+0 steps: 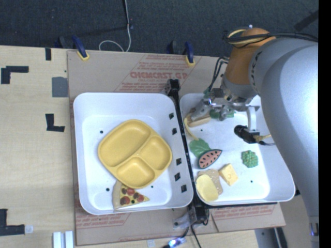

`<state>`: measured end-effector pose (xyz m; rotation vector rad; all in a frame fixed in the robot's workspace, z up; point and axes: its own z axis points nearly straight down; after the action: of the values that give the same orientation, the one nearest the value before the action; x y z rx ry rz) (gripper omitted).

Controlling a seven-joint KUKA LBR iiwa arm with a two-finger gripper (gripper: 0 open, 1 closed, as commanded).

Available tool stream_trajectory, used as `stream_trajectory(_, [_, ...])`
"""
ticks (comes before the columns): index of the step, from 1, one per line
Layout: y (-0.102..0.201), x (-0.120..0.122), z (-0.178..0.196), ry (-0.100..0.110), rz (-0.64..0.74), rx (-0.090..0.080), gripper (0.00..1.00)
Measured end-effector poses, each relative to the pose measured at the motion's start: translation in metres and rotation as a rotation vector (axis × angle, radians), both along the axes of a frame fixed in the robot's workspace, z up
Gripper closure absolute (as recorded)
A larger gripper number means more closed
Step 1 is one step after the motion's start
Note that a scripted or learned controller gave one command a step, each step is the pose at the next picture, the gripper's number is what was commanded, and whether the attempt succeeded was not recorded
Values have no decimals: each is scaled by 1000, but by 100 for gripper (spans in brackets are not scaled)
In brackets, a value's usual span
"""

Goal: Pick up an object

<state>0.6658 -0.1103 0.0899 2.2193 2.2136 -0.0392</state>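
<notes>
Grey arm reaches into the right bin (279,190), claw (207,109) low at the bin's far-left corner, over a tan banana-like piece (197,120). Claw state: cannot tell, and no object seen between its tips. Step judged: approach/grasp attempt. Next: close on the piece, lift straight up.

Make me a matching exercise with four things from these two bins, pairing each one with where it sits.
Things:
1. yellow divided plate
2. pizza slice
3. broccoli piece
4. watermelon slice

Places:
A. right bin, near its right side
B. left bin, middle
C. right bin, below the green leaf
D. left bin, front edge, partly under the plate

Pairs: 1-B, 2-D, 3-A, 4-C
</notes>
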Motion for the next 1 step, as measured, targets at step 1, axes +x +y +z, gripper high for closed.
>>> stream_trajectory(1, [9,-48,1,-31,-2,13,0])
